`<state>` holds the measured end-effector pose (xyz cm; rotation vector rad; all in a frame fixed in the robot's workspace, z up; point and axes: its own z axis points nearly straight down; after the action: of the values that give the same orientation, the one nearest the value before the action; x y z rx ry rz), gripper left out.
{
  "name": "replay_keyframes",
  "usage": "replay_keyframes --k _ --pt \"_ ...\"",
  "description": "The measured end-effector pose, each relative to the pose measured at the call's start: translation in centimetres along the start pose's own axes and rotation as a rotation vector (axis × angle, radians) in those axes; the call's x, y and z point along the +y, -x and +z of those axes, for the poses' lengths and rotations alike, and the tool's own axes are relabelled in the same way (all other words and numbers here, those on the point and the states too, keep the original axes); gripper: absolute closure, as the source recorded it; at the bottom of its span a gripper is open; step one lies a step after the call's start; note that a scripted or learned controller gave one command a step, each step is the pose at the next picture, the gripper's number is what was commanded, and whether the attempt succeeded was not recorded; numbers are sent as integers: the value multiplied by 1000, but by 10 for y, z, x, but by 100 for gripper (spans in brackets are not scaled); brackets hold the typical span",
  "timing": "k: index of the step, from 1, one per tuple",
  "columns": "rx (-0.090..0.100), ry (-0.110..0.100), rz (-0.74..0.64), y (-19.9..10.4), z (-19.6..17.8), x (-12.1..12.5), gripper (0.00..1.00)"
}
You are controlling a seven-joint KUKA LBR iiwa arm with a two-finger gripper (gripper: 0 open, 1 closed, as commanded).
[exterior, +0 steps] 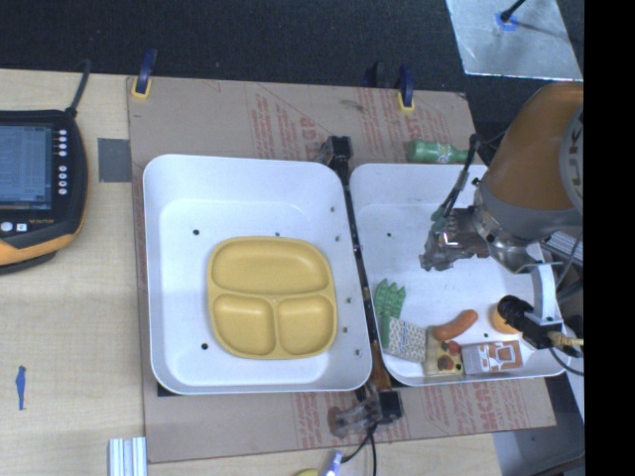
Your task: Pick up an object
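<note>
Slanted overhead view of a pale wooden counter (79, 365) bearing two shallow white bins side by side on a brown cardboard sheet (248, 117). A grey-and-orange robot arm (536, 167) reaches in from the right. Its grey metal tool (442, 249) hangs over the bare middle of the right-hand white plastic bin (397, 191). Whether the tool is apart or together cannot be told from this angle, and it appears to carry nothing.

The things to pick from lie in that right bin, clustered along its near edge and apart from the tool. A small green ridged item (388, 297) sits by the bin's left wall. Just below it lies a flat packet with a green-and-white pattern (402, 337), and beside that a small brown-and-yellow block (444, 362). An orange sausage-shaped toy (457, 323) lies just above the block and is closest to the tool. A small white-and-orange printed carton (493, 357) rests by the near rim.

The left-hand white plastic bin (179, 196) holds one pale yellow plastic plate with three compartments (271, 296).

The step in hand looks like the approach, before any grasp. The sausage toy seems the best target, being narrow and a little clear of its neighbours. The tool should centre over its middle, turn to close across its short width, and drop straight down, keeping off the block beside it. The flat packet would probably be hard to get under.
</note>
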<state>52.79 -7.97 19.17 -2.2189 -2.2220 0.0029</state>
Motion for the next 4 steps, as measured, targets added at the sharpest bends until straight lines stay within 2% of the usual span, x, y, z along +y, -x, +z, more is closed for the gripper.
replay_keyframes --k 1,2,3,4 --pt "1 -3 -4 -52 0 -8 100" --pt "0 -2 -6 -125 0 -46 100" --pt "0 0 0 -16 0 -20 100" --pt "0 -1 -4 -90 0 5 100"
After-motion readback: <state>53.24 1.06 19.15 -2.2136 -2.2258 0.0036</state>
